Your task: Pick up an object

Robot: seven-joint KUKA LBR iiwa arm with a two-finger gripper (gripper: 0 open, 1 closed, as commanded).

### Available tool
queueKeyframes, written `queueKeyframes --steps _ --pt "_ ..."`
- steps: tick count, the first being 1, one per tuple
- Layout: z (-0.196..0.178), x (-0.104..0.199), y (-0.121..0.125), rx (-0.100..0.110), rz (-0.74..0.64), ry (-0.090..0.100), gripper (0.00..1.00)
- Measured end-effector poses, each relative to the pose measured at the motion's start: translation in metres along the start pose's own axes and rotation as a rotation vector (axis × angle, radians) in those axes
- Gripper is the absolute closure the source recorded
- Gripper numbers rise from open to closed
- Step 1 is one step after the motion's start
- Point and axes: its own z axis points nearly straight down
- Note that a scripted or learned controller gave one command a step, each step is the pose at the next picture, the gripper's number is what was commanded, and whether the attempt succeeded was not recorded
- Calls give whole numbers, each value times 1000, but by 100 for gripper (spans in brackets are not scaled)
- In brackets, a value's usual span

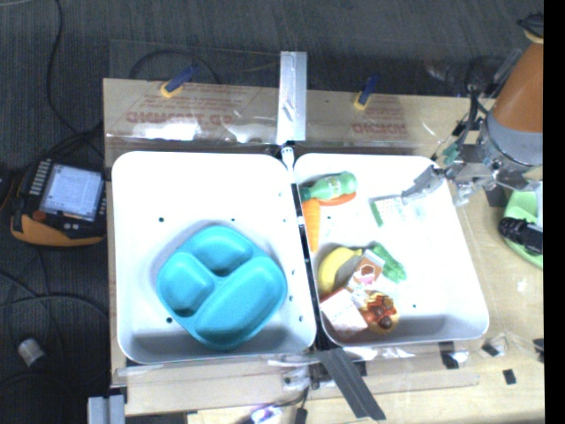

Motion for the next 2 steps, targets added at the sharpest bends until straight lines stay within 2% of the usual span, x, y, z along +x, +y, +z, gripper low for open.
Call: queueKeyframes --steps 1,2 --pt "51 37 -97 1 -96 1 0" --pt "137 70 -89 -4 -76 0 0"
